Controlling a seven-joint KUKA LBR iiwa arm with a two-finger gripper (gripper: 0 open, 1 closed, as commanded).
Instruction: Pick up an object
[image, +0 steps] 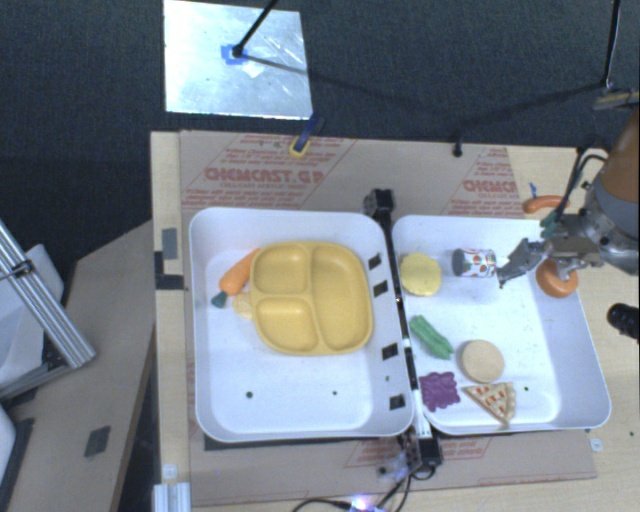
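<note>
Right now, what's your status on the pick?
Gripper over right bin, nothing seen held. Nearest item: small can, just left of the gripper. Yellow round piece beyond it, not blocking.

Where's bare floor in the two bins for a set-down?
Left bin: open strip along the near wall, below the yellow tray. Right bin: bare patch right of the tan disc, below the end effector. Crowded near the divider: green piece, purple piece, pizza slice.
</note>
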